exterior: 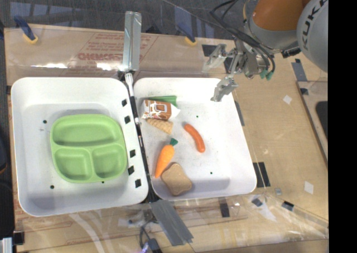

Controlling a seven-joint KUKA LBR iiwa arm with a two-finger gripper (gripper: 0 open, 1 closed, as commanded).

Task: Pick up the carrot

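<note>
One carrot, one sausage, two bins

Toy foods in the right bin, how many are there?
5. Carrot by the bread at the near edge, sausage in the middle, cone and packet toward the far left. None look hidden.

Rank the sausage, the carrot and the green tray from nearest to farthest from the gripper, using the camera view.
Gripper sits over the right bin's far right corner.
1. Sausage, mid right bin.
2. Carrot, near the right bin's left wall.
3. Green tray, in the left bin.
</note>
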